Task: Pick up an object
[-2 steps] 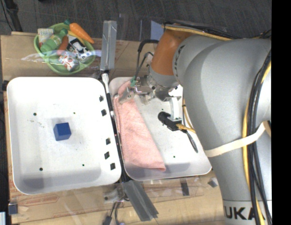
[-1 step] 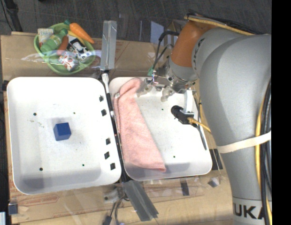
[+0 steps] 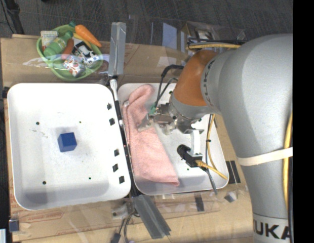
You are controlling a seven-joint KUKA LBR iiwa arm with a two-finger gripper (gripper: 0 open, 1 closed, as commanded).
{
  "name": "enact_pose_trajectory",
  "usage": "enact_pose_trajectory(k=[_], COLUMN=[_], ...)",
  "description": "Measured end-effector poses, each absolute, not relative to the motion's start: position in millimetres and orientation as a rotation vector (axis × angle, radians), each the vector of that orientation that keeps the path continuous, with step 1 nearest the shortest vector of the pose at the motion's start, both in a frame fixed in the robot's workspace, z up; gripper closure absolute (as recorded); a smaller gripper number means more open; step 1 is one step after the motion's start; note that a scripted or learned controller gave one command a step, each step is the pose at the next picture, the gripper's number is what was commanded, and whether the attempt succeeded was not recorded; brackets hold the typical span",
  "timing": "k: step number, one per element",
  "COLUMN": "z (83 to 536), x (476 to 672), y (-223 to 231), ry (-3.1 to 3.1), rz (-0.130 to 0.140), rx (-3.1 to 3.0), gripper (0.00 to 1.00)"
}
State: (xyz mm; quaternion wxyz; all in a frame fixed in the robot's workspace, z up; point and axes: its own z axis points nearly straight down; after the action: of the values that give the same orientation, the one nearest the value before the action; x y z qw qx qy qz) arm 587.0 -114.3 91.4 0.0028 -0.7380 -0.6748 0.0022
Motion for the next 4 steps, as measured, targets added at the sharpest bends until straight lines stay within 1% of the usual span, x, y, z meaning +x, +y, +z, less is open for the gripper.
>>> enact_pose_trajectory(k=[1,2,3,4], z=[92,193,202,300], x=[615.1,600.8,601.0,626.8], y=[-96,-67,-66,-44], ry=[-2.230,-2.186,-2.192,-2.007], rz=[0.002,0.001,0.003,0.002], rx=[-2.211,-2.255,-2.246,-2.415], gripper=[0.00,0.00,1.00,1.00])
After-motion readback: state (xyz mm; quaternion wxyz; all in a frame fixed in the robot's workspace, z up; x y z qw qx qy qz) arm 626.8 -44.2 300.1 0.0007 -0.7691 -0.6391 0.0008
